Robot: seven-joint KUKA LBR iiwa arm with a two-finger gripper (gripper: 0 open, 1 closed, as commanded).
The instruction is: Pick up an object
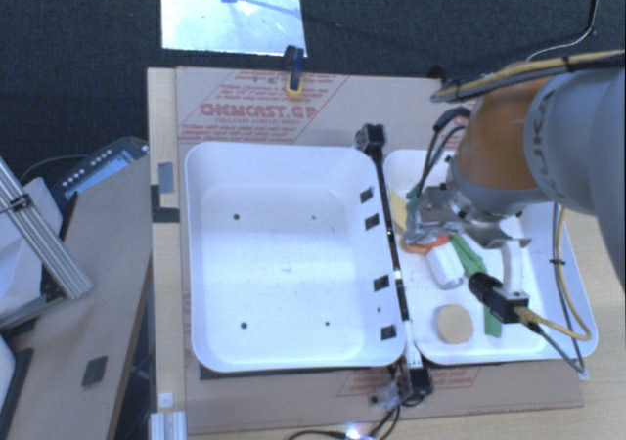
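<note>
Cardboard-topped bench [245, 101] seen from above, with a grey robot arm [548, 135] reaching into the right-hand one of two white bins.

Largest after the arm is the left bin [284, 262]. The right bin [430, 340] holds a few small things. The gripper [423, 231] hangs low near that bin's left wall, just over an orange piece [419, 246]; whether the claw is released or clenched cannot be told. Beside it, toward the bin's middle, lie a green strip [469, 254] and a short white cylinder [446, 270]. A tan round disc [454, 324] sits near the front edge. All look light and stiff. The flat disc seems hard to pinch, so the cylinder, taken across its width, looks the easier pick.
</note>
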